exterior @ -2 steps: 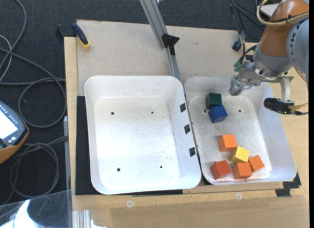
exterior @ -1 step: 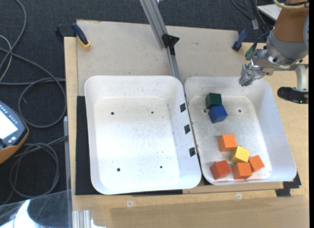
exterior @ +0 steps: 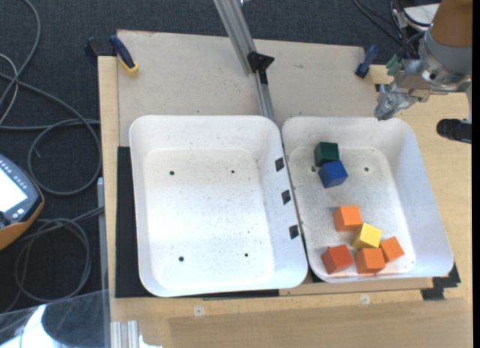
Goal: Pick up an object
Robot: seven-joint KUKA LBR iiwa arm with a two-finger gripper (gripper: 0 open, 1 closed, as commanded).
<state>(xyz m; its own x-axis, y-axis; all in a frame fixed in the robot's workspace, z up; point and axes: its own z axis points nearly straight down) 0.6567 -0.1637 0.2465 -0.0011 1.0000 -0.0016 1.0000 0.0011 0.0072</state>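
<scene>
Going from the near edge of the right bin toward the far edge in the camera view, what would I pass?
Orange cubes clustered with the yellow cube, then the lone orange cube, the blue cube, the green cube, and the end effector at the far rim.

Two white bins (exterior: 202,133) sit side by side. Seven blocks lie in the right bin (exterior: 420,181): four orange (exterior: 346,217), one yellow (exterior: 367,235), one blue (exterior: 332,173), one green (exterior: 326,151).
</scene>
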